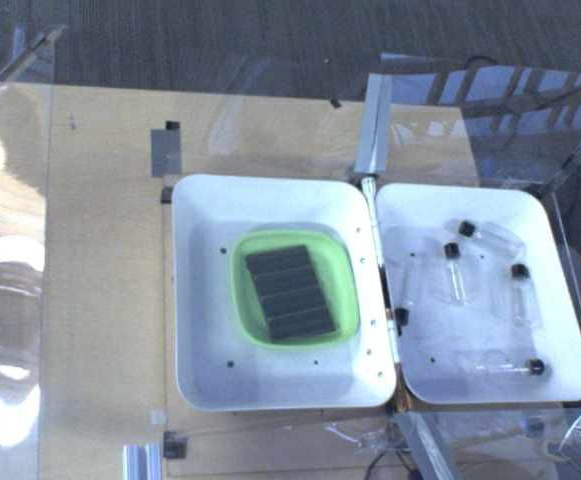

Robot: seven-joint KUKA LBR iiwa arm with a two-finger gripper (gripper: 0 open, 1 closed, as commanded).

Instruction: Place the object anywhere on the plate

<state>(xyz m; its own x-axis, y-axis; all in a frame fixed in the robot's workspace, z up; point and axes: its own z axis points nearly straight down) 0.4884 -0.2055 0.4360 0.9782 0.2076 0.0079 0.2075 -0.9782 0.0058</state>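
A dark ribbed block [290, 293] lies on the green plate [245, 268] in the left bin [195, 268]; clear black-capped vials [455, 273] scatter the right bin [560, 298].

Looking down past the right bin [500, 200], on the side the arm reaches in from, I cannot tell from here how the arm is posed, which way its wrist is turned, or how its gripper is set.

No readable text, labels, brands, numbers or signs on bins, plate, object or bench
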